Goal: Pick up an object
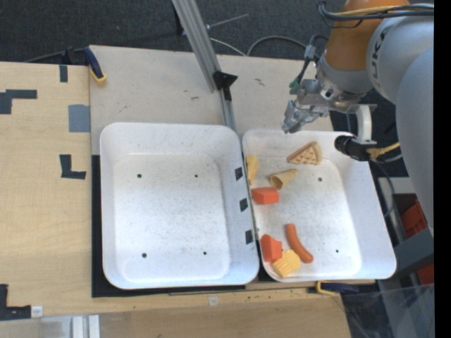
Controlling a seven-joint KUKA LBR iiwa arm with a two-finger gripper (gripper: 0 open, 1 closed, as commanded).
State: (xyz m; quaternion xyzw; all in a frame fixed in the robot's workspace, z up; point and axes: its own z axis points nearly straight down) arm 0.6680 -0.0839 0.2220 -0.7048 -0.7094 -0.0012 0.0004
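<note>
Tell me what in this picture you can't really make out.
- End effector, camera view: small and blurred, so its grip state is unreadable.
- Yellow piece, camera view: sits against the right bin's left wall, too small to identify.
- Arm, camera view: cut off by the right edge.

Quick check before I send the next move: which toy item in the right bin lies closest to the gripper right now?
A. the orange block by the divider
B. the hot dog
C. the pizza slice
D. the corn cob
C: the pizza slice lies at the far end of the right bin, just below the gripper; the hot dog, corn cob and orange block lie further toward the near end.
</note>
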